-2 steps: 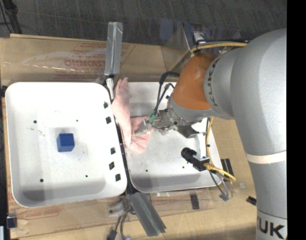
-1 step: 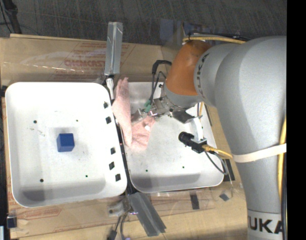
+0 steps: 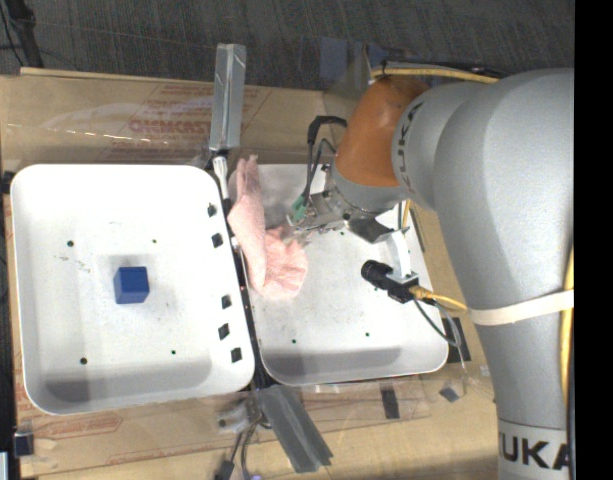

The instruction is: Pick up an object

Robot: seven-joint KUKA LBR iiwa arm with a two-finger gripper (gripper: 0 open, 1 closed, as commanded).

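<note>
A crumpled pink cloth (image 3: 264, 234) lies along the left wall of the right bin (image 3: 346, 363), part of it draped up over the divider. My gripper (image 3: 308, 216) reaches down into the back of that bin, its tip right at the cloth's right edge; the wrist and orange band hide the fingers. A small blue cube (image 3: 132, 284) sits alone near the middle of the left bin (image 3: 46, 208).
The large grey arm covers the right side of the view and overhangs the right bin's right rim. A black cable connector (image 3: 384, 276) hangs over that bin's floor. Metal clamps sit at the divider's far and near ends.
</note>
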